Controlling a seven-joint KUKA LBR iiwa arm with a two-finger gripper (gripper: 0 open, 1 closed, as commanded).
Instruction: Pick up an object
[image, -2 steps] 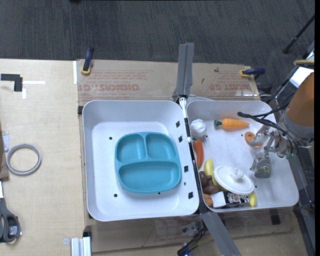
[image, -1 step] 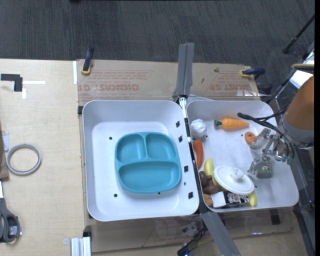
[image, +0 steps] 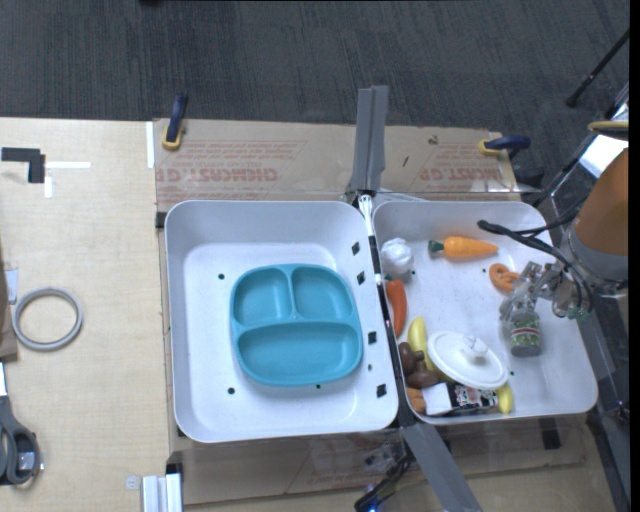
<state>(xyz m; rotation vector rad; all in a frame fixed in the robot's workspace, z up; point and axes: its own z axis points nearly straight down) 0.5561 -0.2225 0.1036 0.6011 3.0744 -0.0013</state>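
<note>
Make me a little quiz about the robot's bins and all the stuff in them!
1. True or false: the blue divided plate lies in the left bin.
2. Which bin is the gripper over: A left, B right?
3. Fill in: the toy carrot near the right bin's far wall is coloured ____.

Key: 1 true. 2 B, near that bin's right side, close to a small greenish jar. 3 orange.

Small greenish jar (image: 524, 334), right bin
</note>
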